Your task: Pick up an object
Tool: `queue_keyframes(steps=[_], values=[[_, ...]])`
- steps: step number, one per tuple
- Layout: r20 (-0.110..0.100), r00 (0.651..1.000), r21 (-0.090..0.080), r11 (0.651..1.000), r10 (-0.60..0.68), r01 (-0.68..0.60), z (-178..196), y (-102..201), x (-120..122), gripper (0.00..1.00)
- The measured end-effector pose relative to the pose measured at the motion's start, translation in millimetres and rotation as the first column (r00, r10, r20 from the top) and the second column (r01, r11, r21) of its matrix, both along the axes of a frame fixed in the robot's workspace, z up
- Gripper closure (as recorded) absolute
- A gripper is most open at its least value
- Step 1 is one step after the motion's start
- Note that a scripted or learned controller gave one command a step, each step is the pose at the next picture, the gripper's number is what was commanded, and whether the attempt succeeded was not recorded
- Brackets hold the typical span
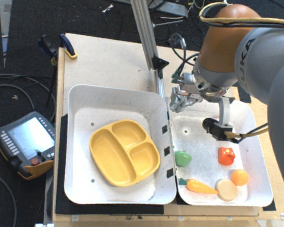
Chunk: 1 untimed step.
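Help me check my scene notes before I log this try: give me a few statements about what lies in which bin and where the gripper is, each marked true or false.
1. The yellow divided plate lies in the left bin. True.
2. The green toy lies on the plate. False: it lies in the right bin, near the wall it shares with the left bin.
3. The carrot lies near the right bin's front edge. True.
4. The gripper holds the red toy. False: the red toy lies on the bin floor, apart from the gripper.
5. The orange ball lies beside the pale round piece. True.
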State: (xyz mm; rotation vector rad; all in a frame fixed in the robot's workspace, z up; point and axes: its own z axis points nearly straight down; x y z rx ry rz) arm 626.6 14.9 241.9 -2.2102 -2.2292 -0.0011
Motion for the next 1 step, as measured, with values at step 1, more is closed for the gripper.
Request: queue_keyframes(steps=[1], values=[[-0.002,1.0,-0.001,1.0,-0.001,0.001,-6.5,45.2,-22.8,1.0]])
